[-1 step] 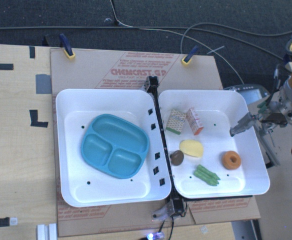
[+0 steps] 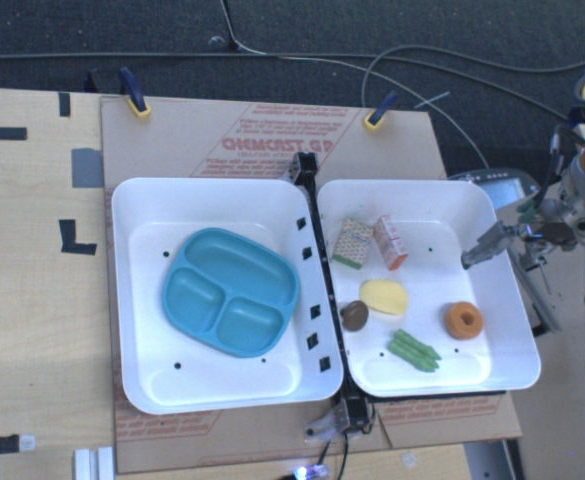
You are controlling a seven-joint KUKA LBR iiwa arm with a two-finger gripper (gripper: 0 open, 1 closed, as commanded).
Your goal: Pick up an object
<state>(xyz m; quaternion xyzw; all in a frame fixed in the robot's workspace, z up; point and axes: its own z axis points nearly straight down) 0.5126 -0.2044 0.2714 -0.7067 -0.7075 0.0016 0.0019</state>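
While the tool (image 2: 479, 251) hangs at the right bin's (image 2: 507, 363) outer rim, its state I cannot tell, the donut (image 2: 464, 320) lies nearest, just inside. It looks light and firm; pinch across its ring.

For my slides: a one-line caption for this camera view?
Gripper at the right bin's rim; donut, lemon inside; blue tray left.

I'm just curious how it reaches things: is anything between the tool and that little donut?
Nothing visible. The tool sits at the right bin's right rim, and only bare white floor lies between it and the donut.
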